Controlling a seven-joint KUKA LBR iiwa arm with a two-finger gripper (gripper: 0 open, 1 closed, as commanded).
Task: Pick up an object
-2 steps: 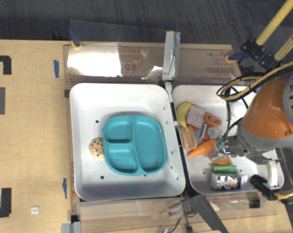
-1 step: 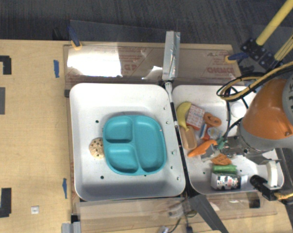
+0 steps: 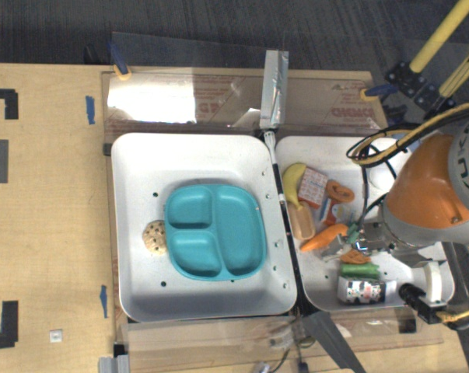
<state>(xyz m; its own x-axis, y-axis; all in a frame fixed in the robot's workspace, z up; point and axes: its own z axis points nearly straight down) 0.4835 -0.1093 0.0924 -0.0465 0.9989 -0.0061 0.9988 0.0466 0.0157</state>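
Orange carrot (image 3: 324,238) crowds the gripper (image 3: 357,243) in the right bin (image 3: 327,298); we cannot tell its grip, and neighbours may block closure.

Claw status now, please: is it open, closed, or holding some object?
Claw: cannot be told; it sits low in the right bin among the toy food, by the carrot, hidden under the arm's wrist.
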